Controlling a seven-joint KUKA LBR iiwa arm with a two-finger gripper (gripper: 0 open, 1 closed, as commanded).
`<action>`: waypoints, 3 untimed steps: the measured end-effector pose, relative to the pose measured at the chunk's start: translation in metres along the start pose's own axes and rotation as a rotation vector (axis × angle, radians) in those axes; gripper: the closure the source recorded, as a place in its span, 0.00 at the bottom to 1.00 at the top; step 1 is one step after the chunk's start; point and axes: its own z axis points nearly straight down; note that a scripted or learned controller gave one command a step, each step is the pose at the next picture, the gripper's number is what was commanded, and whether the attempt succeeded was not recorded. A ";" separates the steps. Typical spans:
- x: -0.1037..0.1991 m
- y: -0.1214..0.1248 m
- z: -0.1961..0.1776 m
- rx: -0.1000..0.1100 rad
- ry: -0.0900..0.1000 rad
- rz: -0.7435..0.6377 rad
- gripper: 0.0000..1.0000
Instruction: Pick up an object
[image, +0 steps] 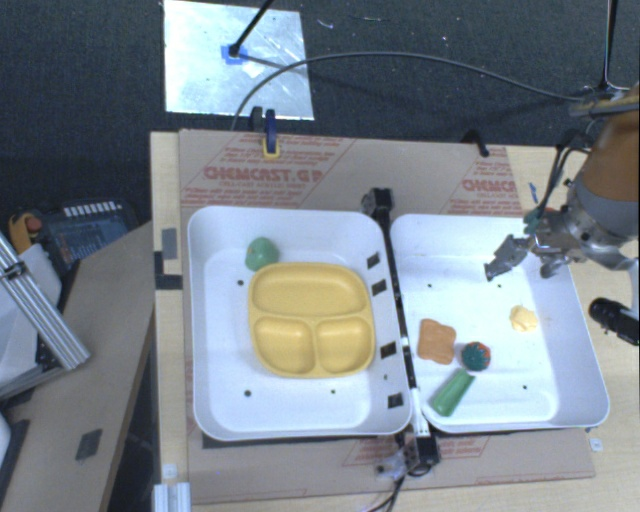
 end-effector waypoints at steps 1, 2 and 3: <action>0.000 0.002 -0.007 -0.012 -0.002 -0.002 0.00; 0.008 0.005 0.037 -0.012 -0.002 -0.003 0.00; 0.015 0.002 0.096 -0.011 -0.001 -0.001 0.00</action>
